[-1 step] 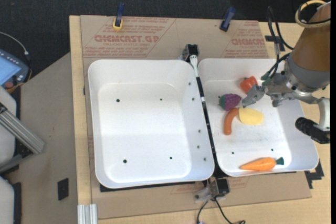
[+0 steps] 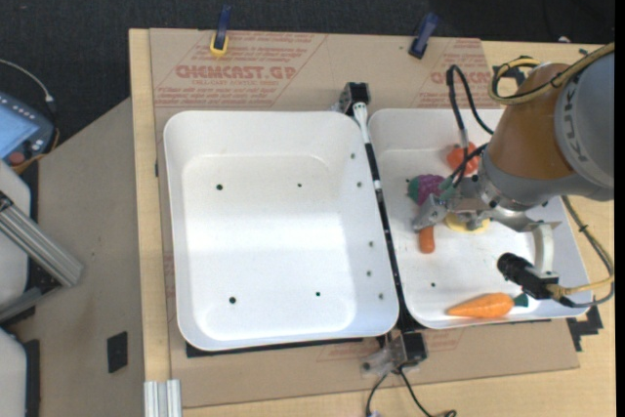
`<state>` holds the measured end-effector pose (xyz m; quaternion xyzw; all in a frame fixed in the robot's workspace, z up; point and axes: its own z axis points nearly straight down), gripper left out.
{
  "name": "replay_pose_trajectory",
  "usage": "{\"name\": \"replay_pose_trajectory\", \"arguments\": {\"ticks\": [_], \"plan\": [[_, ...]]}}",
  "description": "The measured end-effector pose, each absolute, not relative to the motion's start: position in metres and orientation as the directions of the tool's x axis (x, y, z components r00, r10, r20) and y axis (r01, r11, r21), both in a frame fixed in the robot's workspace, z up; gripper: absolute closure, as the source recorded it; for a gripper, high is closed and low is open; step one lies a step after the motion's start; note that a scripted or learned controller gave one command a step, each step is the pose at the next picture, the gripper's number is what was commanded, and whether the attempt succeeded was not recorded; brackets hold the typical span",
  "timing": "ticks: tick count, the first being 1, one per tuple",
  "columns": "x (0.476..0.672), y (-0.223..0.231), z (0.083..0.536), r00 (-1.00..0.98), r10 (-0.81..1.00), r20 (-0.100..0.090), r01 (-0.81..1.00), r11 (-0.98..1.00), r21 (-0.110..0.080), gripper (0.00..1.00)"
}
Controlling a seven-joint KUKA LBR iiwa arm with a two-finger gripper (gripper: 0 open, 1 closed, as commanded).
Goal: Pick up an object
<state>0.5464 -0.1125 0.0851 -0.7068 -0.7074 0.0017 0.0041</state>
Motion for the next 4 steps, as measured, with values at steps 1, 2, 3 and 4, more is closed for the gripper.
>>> {"name": "replay_pose_trajectory", "arguments": {"ticks": [1, 2, 3, 4], "plan": [[0.548, -0.114, 0.101, 0.002, 1.000, 0.000, 1.000, -0.002, 0.002, 1.00], [0.582, -0.017, 0.191, -0.011, 1.000, 0.002, 1.000, 0.011, 0.011, 1.00], [0.514, 0.100, 0.187, -0.013, 1.000, 0.006, 1.000, 0.013, -0.007, 1.00], [0.552, 0.096, 0.282, -0.002, 1.000, 0.001, 1.000, 0.002, 0.012, 1.00]]}}
